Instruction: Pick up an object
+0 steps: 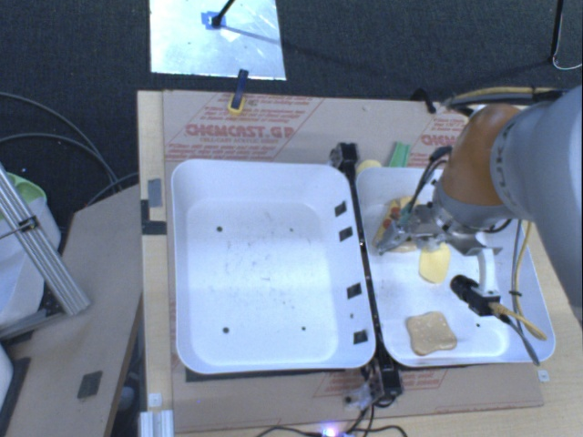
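Grey and low in the right bin (524,340), the hand (390,237) hovered over small yellow-red bits (397,213); whether its fingers were apart could not be told. Just right lay a yellow piece (435,264), nearer a toast (430,332). Left stood another bin (196,176).

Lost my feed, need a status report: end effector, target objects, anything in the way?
End effector low in right bin, over a yellow-red item. Pale yellow piece beside it, toast-like slice nearer front. No grasp confirmed. Arm hides part of the bin.
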